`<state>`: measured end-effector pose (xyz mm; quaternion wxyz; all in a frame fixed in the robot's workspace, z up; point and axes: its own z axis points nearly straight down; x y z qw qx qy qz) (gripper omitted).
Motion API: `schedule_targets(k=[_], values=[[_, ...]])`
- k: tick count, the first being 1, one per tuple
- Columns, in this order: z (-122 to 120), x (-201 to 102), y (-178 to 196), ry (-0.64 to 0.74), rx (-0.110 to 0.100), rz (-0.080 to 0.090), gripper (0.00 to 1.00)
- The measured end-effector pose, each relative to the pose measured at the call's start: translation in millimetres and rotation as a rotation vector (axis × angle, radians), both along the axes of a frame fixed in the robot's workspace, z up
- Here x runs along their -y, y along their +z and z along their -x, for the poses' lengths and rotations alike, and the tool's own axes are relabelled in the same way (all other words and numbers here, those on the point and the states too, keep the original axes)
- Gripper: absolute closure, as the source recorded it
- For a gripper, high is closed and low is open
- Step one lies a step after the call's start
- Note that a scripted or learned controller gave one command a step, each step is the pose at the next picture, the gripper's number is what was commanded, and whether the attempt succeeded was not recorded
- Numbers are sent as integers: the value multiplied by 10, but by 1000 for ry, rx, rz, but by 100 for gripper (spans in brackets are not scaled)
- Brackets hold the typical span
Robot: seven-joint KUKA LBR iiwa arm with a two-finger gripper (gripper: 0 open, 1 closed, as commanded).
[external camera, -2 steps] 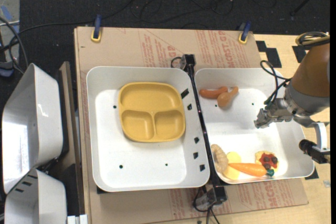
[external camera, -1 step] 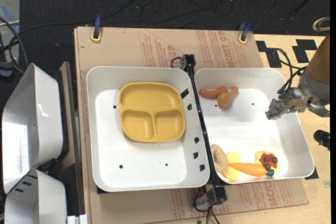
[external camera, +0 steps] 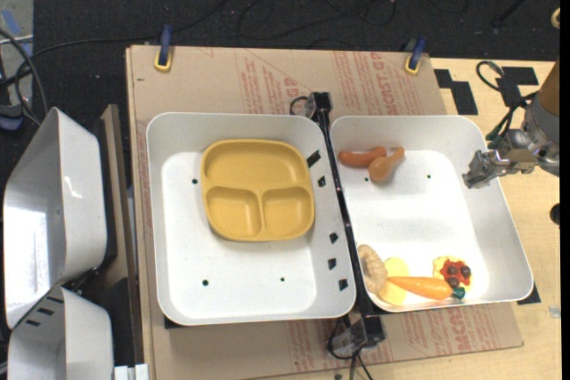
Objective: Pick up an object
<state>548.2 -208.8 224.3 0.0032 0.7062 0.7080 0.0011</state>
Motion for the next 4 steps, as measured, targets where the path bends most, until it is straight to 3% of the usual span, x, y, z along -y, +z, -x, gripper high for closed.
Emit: schedule_targets(k=[1, 2, 3, 4], values=[[-14, 3, 429, 0, 0, 0, 100], [-54, -484, 428, 5, -6, -5, 100], [101, -1014, 340, 5, -8, -5, 100], [37, -1552, 301, 5, -6, -5, 100]])
